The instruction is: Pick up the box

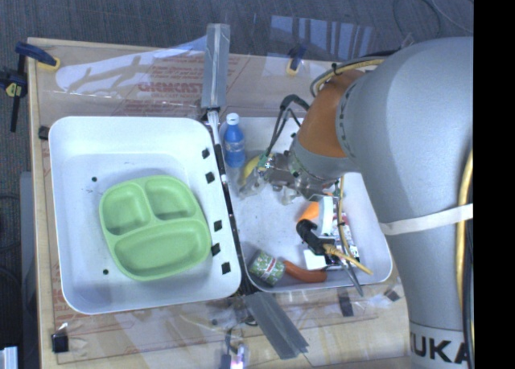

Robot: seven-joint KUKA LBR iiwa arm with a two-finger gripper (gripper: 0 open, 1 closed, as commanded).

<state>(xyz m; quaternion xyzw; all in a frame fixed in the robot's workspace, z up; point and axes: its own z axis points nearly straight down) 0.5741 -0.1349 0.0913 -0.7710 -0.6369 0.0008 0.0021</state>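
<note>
Reaching in from the right over the right bin (261,227), with the gripper (272,173) just right of a blue bottle (233,141) at the far left; opening impossible to tell. Lying well apart from it, at the near left corner: small green box (265,267), beside a red-orange item (306,273). Resting in the left bin (72,142): green divided tray (154,227).

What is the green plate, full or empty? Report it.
Empty. The plate lies flat in the left bin, and all three of its compartments show bare green, with nothing in them.
</note>
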